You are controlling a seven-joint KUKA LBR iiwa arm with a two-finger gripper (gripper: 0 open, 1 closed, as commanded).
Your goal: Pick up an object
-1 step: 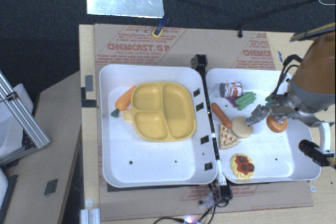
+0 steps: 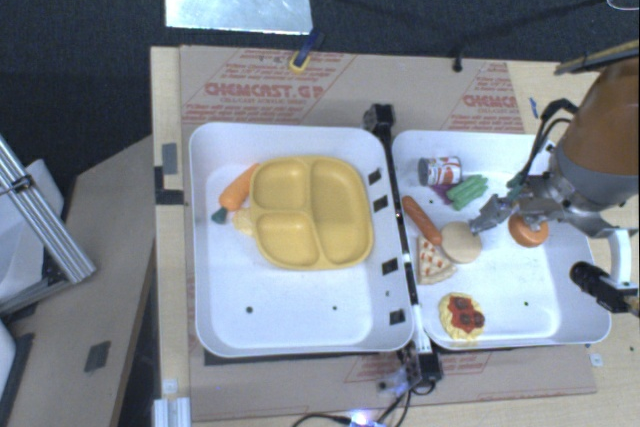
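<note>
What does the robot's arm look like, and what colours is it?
The arm comes in from the right side. It is thick and round, grey, with a wide orange band near the wrist. At its end is a small grey metal gripper with two thin fingers. A dark cable curls beside the orange part.

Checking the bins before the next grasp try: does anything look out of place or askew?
One thing: the toy carrot in the left bin is wedged against the yellow divided plate, its tip seemingly tucked under the rim, lying at a slant. The right bin's food toys simply lie scattered; nothing spilled or damaged.
</note>
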